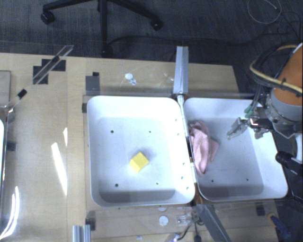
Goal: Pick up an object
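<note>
A small yellow block (pixel 139 162) lies near the middle of the left bin (pixel 102 189). A crumpled pink cloth (pixel 202 145) rests against the left wall of the right bin (pixel 270 189). My gripper (pixel 246 130) hovers over the right part of the right bin, to the right of the cloth and apart from it. Its fingers (pixel 235 128) are spread open with nothing between them. The orange-banded wrist (pixel 289 94) rises behind it at the right edge.
A metal divider bar (pixel 181 71) stands at the back between the two bins. The wooden bench (pixel 42 156) spreads out to the left. A chair base (pixel 102 14) sits on the floor behind the bench.
</note>
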Action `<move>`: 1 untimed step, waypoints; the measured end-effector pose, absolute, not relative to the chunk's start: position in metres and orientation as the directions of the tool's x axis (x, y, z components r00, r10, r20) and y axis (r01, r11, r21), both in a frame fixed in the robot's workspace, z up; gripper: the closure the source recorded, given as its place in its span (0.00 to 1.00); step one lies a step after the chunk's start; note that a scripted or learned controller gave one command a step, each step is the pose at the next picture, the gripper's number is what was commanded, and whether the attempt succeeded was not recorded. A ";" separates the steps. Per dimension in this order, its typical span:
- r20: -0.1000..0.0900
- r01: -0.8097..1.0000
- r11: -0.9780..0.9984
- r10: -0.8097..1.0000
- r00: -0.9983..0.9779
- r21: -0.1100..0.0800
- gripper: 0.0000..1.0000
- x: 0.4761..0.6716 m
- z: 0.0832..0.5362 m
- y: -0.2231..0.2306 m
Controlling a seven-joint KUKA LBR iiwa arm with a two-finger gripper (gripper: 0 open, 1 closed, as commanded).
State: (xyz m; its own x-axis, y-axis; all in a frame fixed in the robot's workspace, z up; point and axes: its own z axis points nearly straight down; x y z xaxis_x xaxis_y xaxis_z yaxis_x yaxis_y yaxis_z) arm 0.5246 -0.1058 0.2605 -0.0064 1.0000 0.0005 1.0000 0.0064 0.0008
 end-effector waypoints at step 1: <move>0.000 0.960 -0.280 0.960 0.280 -0.001 0.00 0.487 0.155 -0.164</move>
